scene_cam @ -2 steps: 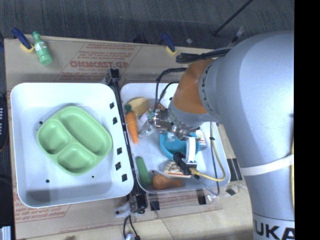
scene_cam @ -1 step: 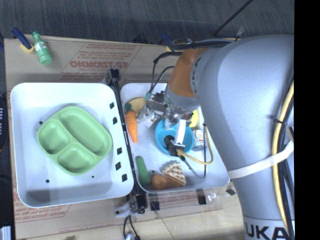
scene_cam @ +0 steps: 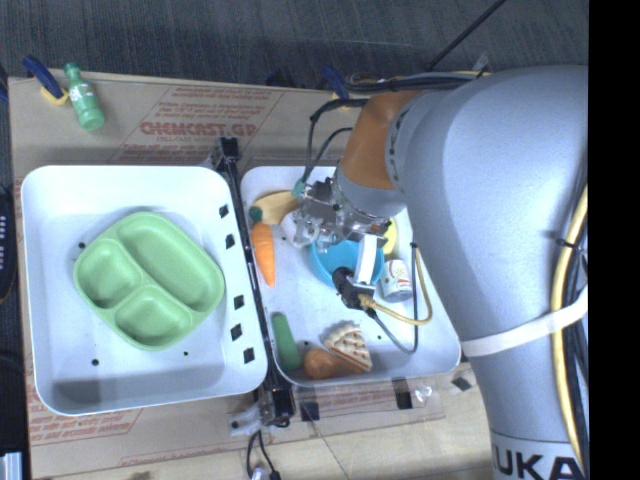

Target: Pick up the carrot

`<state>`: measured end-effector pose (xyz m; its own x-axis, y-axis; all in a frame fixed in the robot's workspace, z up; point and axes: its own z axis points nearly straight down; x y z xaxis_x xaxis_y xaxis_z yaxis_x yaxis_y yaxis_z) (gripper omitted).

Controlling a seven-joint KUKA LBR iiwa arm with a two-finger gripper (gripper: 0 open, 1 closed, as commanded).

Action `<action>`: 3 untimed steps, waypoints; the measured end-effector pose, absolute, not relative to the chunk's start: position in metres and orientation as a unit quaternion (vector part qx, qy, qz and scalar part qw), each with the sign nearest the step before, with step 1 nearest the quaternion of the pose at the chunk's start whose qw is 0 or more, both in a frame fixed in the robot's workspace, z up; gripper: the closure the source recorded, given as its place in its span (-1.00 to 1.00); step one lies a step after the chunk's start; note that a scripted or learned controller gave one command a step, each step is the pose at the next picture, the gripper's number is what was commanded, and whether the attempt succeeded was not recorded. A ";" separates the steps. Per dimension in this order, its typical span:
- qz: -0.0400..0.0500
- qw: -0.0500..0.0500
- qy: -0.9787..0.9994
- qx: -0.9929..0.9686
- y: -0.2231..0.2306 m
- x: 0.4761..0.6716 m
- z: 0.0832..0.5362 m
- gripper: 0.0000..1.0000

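Brown board printed with red lettering lies under two white bins, and a green bottle [scene_cam: 85,100] stands on it at the far left corner, well away from the gripper [scene_cam: 312,223].

From my seat I see the arm [scene_cam: 500,218] covering most of the right bin [scene_cam: 440,353], so its right wall and much of its floor are hidden from me. The gripper sits low over the upper middle of that bin, a cluster of metal and cables, and I cannot tell how it is set; too much hardware is in the way.

The carrot [scene_cam: 263,252] lies just left of the gripper, on the bin floor beside the divider, its thick end up and its tip pointing down the picture. Nothing touches it that I can see.

Just above and left of the gripper a yellow banana [scene_cam: 272,206] peeks out, part of it cut off by the wrist. Below the gripper a blue cup [scene_cam: 335,260] is half hidden, and a small can [scene_cam: 396,280] stands to its lower right, its label too blurred to read. Further below lie a cucumber [scene_cam: 284,339], a waffle [scene_cam: 349,346] and a brown item I cannot identify.

Well left of the gripper, the left bin [scene_cam: 45,268] holds a green tray [scene_cam: 148,278] with three compartments.
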<state>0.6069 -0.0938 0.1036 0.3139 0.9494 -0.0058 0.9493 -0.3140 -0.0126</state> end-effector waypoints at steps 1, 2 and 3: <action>0.008 0.004 -0.590 -0.808 -0.094 0.607 0.115 1.00; 0.001 0.003 -0.630 -0.777 0.009 0.578 0.193 1.00; 0.005 0.002 -0.422 -0.907 0.023 0.564 0.257 1.00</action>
